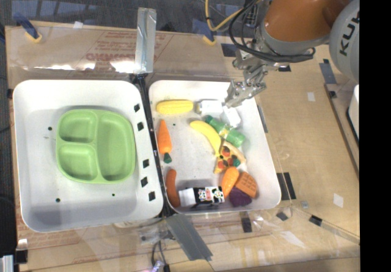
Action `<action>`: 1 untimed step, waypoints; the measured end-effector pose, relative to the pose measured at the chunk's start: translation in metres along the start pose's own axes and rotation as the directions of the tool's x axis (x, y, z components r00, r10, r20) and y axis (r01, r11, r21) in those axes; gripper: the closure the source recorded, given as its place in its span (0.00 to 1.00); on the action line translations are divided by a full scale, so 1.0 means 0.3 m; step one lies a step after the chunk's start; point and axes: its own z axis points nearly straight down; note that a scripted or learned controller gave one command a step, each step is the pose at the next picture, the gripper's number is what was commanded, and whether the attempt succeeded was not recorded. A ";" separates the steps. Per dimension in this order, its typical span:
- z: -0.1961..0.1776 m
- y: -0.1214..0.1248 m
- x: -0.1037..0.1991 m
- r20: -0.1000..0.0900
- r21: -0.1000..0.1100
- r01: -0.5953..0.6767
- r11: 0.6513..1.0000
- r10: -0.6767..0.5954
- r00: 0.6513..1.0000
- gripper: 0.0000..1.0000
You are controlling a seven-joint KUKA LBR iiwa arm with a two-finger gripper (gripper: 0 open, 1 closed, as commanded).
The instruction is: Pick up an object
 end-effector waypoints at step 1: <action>-0.035 -0.003 -0.006 0.002 0.002 0.003 1.000 -0.003 1.000 1.00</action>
